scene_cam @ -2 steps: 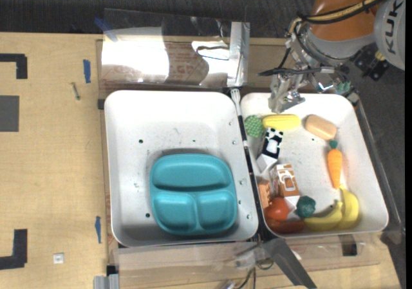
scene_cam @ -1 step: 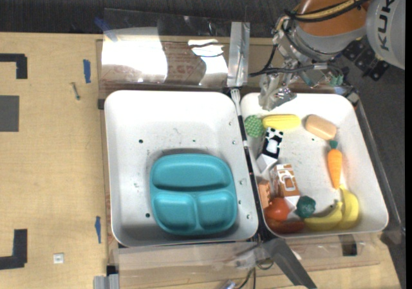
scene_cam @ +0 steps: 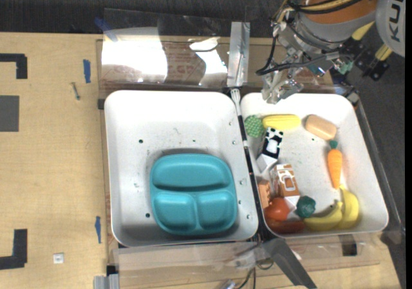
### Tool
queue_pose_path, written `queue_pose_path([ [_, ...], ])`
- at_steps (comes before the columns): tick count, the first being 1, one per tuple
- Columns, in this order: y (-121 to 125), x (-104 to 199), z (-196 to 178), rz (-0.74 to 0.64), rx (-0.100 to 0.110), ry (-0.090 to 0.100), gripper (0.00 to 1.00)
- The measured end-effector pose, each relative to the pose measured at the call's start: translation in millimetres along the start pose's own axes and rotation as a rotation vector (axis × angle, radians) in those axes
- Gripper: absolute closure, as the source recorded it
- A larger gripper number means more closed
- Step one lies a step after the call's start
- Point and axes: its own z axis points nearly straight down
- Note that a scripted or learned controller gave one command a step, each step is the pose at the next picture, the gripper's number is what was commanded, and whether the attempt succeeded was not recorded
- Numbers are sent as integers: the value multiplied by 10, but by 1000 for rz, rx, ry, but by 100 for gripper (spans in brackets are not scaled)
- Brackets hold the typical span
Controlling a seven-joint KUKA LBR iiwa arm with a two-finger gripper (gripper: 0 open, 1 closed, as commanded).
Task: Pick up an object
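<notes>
In the camera view you've got the gripper (scene_cam: 280, 90) over the right bin's (scene_cam: 370, 152) 12 o'clock rim, finger state can't be told, while the smooth yellow corn cob (scene_cam: 281, 122) lies just below, long axis 9-to-3, beside a tan oval bread roll (scene_cam: 320, 127).

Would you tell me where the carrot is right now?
The carrot lies in the right bin, near its right wall, between the bread roll and the bananas.
</notes>
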Motion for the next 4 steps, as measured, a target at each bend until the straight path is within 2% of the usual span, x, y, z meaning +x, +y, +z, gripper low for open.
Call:
queue_pose_path([
  [1, 252, -177, 218, -91, -6, 7, 100],
  [2, 51, -40, -110, -283, -1, 0, 100],
  [3, 412, -298, 130, -401, -8, 6, 100],
  [4, 548, -419, -241, -625, -3, -2, 100],
])
